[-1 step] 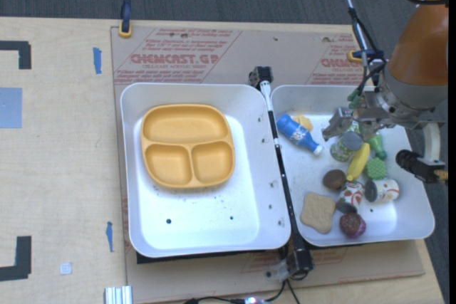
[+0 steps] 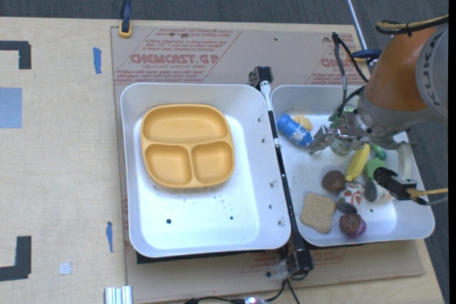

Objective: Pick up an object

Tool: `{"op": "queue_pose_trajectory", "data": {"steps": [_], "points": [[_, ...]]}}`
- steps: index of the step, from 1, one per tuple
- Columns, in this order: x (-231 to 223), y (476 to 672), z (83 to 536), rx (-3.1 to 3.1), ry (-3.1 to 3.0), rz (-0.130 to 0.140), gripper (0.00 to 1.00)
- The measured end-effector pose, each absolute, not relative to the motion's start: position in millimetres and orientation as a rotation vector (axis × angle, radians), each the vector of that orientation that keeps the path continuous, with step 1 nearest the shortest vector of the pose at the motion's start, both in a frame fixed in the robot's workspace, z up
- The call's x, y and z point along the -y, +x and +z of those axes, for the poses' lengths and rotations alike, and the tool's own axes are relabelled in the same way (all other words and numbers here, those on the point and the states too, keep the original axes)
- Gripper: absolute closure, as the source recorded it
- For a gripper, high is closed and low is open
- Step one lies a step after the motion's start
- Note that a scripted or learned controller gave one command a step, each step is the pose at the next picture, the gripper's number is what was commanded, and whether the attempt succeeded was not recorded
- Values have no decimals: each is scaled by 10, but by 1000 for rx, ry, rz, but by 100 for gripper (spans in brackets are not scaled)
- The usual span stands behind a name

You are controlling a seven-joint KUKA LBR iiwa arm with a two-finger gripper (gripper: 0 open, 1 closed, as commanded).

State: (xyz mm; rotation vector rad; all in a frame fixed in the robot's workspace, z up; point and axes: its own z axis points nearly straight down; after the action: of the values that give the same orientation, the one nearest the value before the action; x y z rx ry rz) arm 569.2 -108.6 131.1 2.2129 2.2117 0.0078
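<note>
The right bin (image 2: 403,227) holds several small items: a blue bottle (image 2: 293,129) at its upper left, a brown ball (image 2: 333,181), a slice of toast (image 2: 318,212), a dark red fruit (image 2: 352,225) and a long yellow piece (image 2: 357,162). My gripper (image 2: 332,139) is low in this bin, just right of the blue bottle and above the brown ball. The grey wrist and orange band rise to its right. A pale greenish item (image 2: 343,147) lies right under the gripper; whether it is gripped is unclear.
The left bin (image 2: 206,224) contains a yellow divided plate (image 2: 188,146) in its upper half. A black-and-white divider bar (image 2: 274,139) runs between the bins. Cables trail along the right bin's far edge and right side.
</note>
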Motion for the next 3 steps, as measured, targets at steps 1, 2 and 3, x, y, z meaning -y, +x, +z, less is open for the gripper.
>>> {"op": "queue_pose_trajectory", "data": {"steps": [1, 2, 3], "points": [[1069, 5718, 1239, -2212, 2215, 5, 0], [1063, 5704, 1201, -2213, 2218, 4, 0], [1010, 5469, 856, -2220, 2218, 6, 0]]}}
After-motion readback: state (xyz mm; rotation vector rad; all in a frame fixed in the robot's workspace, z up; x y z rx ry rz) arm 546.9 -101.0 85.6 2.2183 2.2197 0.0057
